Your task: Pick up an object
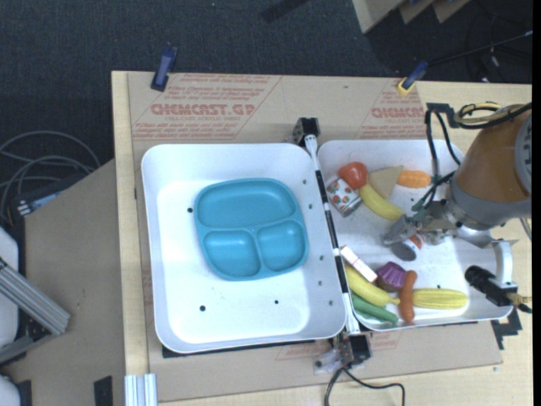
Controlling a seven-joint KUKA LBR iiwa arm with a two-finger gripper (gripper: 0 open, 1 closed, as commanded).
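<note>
The right bin (439,152) holds toy food: a red tomato (354,174), a small red-and-white can (341,196), a yellow banana (379,202), a beige wedge (387,178), an orange carrot (414,178), a purple piece (390,272), a red sausage (407,295), a corn cob (438,298), another banana (365,287) and a green pod (374,311). My gripper (404,238) hangs low over the middle of this bin, just right of the upper banana. A small dark and red thing lies at its tip; whether it is gripped is unclear.
The left bin (169,252) holds a blue divided plate (250,227). The arm's orange band (494,167) and black cables cover the right bin's far right side. A white tag (361,266) lies on the divider between the bins.
</note>
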